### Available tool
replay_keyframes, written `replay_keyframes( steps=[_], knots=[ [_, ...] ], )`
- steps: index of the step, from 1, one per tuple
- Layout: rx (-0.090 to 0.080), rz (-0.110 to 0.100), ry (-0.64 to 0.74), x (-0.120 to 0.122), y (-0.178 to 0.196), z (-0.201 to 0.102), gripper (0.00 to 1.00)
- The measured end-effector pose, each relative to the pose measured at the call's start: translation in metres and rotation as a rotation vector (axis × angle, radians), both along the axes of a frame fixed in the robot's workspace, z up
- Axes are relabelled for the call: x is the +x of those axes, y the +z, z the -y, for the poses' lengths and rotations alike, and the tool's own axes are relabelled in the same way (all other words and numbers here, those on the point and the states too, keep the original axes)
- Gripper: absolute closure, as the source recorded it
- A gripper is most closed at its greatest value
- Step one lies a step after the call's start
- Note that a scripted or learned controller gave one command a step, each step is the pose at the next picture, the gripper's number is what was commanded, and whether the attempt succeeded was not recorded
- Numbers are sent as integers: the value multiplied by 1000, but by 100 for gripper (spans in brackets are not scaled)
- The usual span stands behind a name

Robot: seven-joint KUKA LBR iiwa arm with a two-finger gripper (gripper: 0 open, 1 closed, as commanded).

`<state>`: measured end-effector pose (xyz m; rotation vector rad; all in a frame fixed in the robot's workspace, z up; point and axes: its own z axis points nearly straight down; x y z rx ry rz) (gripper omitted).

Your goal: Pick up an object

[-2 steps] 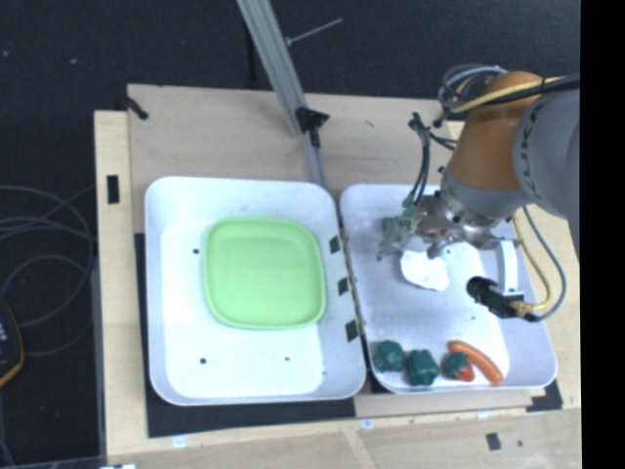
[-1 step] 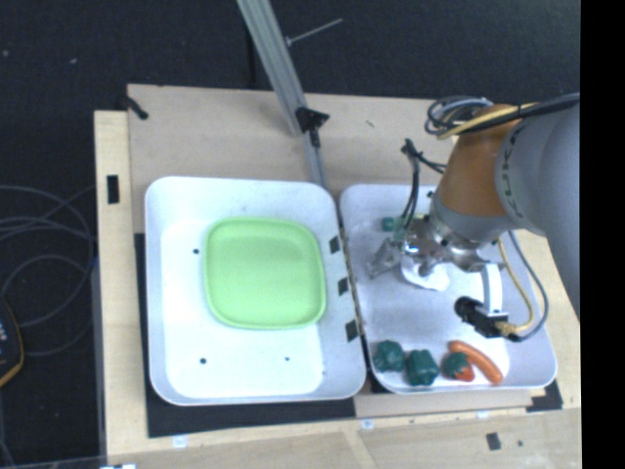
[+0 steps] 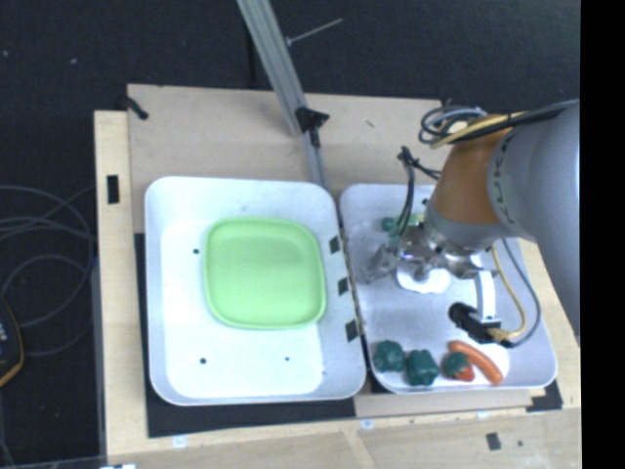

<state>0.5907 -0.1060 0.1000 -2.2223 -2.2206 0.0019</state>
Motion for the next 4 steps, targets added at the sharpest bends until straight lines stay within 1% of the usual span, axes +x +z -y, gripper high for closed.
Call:
replay_keyframes(
  steps=[1, 2, 3, 4],
  knots=[
    [1, 4, -1, 1, 12, 0, 100],
    [0, 6, 0, 11, 61, 3, 100],
    [0, 6, 1, 12, 114, 4, 100],
    [1, 2, 3, -2, 110, -42, 100]
  ],
)
